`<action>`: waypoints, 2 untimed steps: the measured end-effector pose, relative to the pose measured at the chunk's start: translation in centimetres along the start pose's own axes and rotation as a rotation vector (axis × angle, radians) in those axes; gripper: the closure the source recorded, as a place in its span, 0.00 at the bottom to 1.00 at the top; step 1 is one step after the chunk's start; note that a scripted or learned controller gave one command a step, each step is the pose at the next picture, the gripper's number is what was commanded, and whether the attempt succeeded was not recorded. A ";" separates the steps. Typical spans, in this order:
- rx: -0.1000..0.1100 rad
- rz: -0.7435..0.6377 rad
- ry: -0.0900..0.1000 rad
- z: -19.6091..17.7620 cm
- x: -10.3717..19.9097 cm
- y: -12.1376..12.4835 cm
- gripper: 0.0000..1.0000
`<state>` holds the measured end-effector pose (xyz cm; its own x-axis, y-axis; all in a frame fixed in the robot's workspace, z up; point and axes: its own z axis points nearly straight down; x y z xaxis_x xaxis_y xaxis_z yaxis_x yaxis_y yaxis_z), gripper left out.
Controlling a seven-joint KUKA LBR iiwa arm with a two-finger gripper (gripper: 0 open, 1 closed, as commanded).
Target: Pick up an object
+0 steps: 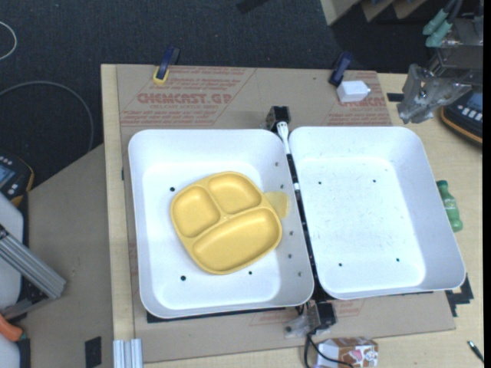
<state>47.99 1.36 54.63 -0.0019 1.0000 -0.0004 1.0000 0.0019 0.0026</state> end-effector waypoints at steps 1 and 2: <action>0.018 0.002 -0.001 13.3 1.6 -0.2 1.00; 0.008 -0.004 0.001 13.8 6.1 -0.1 1.00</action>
